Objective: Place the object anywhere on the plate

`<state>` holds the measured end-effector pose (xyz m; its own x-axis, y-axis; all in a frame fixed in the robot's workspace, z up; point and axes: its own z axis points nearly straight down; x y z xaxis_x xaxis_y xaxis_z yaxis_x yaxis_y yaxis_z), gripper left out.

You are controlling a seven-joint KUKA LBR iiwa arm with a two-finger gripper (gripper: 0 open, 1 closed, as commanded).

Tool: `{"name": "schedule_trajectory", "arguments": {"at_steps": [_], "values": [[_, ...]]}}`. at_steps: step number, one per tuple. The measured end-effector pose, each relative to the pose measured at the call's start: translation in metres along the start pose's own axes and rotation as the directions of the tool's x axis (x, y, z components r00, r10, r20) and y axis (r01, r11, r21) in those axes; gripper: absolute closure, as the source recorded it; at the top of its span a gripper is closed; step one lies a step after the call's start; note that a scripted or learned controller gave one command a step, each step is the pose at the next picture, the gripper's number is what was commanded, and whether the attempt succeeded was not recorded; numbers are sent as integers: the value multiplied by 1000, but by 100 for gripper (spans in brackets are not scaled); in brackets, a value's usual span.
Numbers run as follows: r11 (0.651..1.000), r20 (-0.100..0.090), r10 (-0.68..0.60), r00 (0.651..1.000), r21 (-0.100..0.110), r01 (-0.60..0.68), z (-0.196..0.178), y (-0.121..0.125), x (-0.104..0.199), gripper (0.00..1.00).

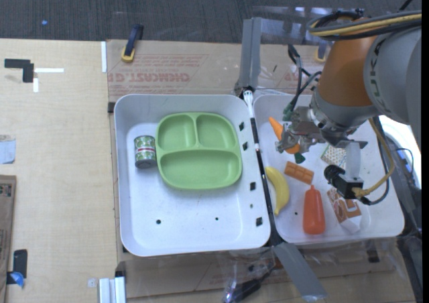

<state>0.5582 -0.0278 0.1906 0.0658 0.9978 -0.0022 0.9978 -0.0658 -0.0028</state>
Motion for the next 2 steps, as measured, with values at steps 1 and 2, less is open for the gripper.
{"name": "schedule_trajectory", "arguments": {"at_steps": [1, 2], "values": [[957, 0, -290, 957, -1, 290, 0, 14, 45, 100], [957, 0, -290, 957, -2, 290, -1, 14, 45, 0]]}}
